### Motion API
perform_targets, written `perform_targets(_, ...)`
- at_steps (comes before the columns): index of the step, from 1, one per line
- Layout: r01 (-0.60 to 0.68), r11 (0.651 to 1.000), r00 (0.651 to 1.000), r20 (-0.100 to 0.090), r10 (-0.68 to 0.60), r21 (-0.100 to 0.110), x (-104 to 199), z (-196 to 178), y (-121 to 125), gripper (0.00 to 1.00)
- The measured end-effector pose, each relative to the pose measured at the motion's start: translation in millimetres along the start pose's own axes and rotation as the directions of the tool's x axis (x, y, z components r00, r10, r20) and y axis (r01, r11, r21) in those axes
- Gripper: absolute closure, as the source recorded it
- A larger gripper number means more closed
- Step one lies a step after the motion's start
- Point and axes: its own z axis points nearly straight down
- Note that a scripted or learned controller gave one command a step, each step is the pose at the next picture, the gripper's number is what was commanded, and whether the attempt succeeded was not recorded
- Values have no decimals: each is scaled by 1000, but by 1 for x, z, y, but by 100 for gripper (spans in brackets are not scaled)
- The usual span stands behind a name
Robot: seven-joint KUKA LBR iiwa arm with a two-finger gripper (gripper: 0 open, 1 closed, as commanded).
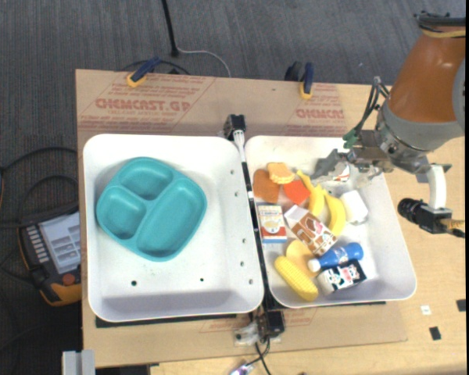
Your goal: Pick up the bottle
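Gripper: we see the grey two-finger gripper (338, 165) over the back of the right white bin (402, 244); we cannot tell its state.
Bottle: our small white plastic bottle with a blue cap (336, 257) lies on its side near the bin's front, well apart from the gripper, just beside a yellow corn cob (295, 278).
Left bin: a teal three-compartment plastic plate (150, 207) rests inside.

Two white bins (94, 209); one teal plate (150, 208); one bottle (336, 257); two cartons (271, 224).
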Motion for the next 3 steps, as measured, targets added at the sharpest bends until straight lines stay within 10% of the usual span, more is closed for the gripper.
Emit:
perform_targets(1, 415, 910, 910, -1, -415, 2, -61, 161, -31, 0)
perform_targets(2, 208, 978, 978, 9, -207, -15, -41, 175, -54, 0)
perform_targets(3, -327, 945, 945, 2, 328, -25, -6, 175, -68, 0)
